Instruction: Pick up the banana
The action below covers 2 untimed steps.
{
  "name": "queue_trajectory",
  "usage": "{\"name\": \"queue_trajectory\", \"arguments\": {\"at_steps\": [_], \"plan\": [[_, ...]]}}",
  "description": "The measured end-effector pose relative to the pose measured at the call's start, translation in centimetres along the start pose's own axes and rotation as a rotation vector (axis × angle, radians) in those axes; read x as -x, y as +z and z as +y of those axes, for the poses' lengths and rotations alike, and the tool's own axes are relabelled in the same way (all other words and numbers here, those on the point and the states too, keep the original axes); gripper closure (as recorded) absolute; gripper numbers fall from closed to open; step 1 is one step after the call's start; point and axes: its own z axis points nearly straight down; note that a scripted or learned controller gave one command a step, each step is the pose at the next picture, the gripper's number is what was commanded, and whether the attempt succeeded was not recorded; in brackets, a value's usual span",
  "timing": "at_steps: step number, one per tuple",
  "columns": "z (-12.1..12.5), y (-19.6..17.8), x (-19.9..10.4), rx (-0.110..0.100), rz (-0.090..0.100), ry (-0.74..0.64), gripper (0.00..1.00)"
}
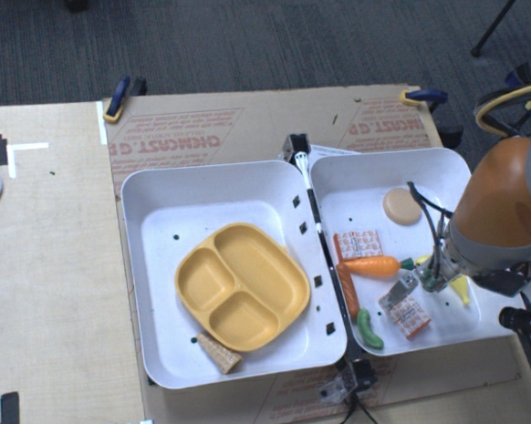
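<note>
The banana (460, 292) lies in the right bin (445, 169), near its right side. Just two small yellow bits of it show, one below the wrist and one to its left, and the arm covers everything in between. My gripper (416, 282) hangs low over the bin right at the banana, pointing down and to the left. The orange band of the arm (503, 201) sits above it and hides the wrist from the camera. I cannot tell whether the banana is held.
The right bin also holds a carrot (372, 266), a red sausage (349, 293), a green vegetable (370, 330), a round tan biscuit (400, 205) and two red-and-white packets (358, 243) (409, 317). The left bin (150, 261) holds a yellow divided plate (242, 286) and a brown bread piece (220, 352).
</note>
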Motion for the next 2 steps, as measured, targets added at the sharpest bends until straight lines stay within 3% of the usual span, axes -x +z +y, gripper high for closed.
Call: {"name": "queue_trajectory", "arguments": {"at_steps": [1,2], "plan": [[3.2,0.5,5.7,-0.006,-0.001,0.259,0.00],[-0.8,1.2,4.0,-0.004,-0.001,0.026,0.00]]}}
